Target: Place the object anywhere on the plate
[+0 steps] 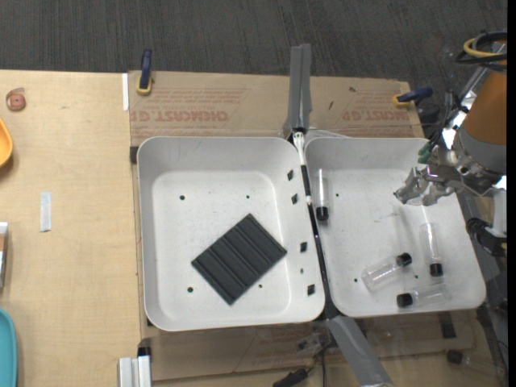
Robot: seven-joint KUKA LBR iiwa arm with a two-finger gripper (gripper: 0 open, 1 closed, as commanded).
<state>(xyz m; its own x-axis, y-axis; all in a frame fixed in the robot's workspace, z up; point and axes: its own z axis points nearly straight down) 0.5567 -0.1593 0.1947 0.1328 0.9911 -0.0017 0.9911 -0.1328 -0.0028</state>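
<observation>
We see two shallow white bins side by side on the surface (72, 240), over a sheet of brown cardboard (242, 107). The left bin (161, 156) holds a dark ribbed rectangular plate (239, 258), lying flat and turned on a diagonal, toward five o'clock of that bin's middle.

The right bin (355, 156) holds four clear plastic vials with black caps. One vial (320, 196) lies along the bin's nine o'clock wall, its cap at the six o'clock end. A second vial (430, 252) lies toward four o'clock of the bin's middle, cap also at its six o'clock end. A third vial (385, 269) sits at five o'clock, tilted, its cap pointing to two o'clock. The fourth vial (419, 297) lies near the bin's six o'clock rim, its cap at the nine o'clock end. None of them touches the plate.

The arm's orange band (489, 111) shows at the three o'clock edge of the view. Below it the claw (415, 192) hangs over the right bin's three o'clock side, above the second vial. We cannot tell whether the claw is wide or narrow, and we see nothing between its tips.
</observation>
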